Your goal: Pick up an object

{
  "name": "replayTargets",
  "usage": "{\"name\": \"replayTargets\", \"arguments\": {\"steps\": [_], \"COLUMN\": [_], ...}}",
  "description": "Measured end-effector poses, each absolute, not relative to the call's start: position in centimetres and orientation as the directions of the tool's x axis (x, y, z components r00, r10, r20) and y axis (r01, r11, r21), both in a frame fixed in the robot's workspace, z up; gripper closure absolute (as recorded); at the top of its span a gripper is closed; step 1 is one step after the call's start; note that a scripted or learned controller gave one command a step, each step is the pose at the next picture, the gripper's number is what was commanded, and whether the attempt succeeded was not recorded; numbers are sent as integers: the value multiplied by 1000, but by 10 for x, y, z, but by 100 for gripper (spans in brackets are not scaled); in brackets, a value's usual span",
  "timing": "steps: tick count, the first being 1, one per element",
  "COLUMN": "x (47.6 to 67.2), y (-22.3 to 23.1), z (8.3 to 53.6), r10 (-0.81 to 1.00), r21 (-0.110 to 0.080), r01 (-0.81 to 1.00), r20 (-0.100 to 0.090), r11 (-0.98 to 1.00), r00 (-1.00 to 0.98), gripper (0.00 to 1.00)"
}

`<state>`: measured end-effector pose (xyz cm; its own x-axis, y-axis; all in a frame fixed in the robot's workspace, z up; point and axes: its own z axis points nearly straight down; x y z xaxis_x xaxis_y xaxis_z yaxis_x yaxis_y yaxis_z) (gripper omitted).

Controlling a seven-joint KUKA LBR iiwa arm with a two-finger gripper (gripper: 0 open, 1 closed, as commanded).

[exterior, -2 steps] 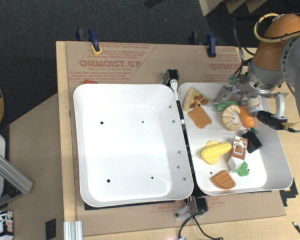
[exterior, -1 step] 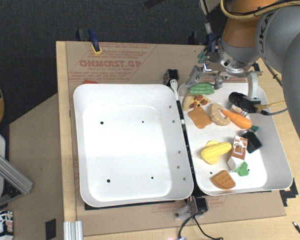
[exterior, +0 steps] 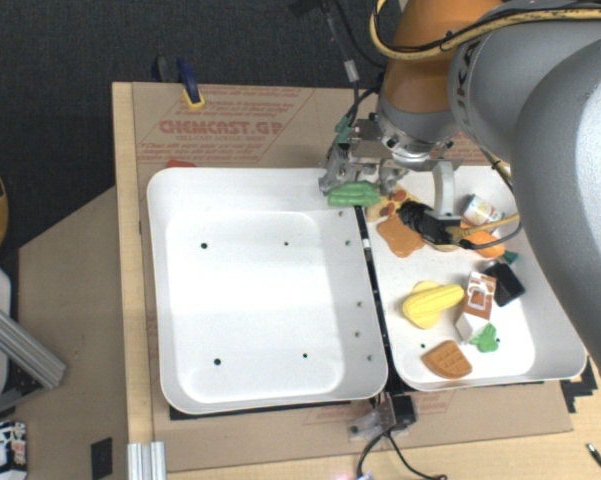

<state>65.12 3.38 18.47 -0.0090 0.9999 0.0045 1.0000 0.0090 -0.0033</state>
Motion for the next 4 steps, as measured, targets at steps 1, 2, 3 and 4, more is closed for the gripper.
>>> {"name": "replayTargets", "arguments": {"steps": [1,2,3,4], "x": [622,613,600,547], "y": [93,186,229,224], "z": [185,216,346,319], "r10": [1000,1000,1000,1000], "r21": [-5,5,15,-7], "r01": [1000,1000,1000,1000], "r20": [2,5,7,-2], "r11": [5,10,7,1], "r00": [-5,-10,-7,-1], "gripper": [100,100,100,100]}}
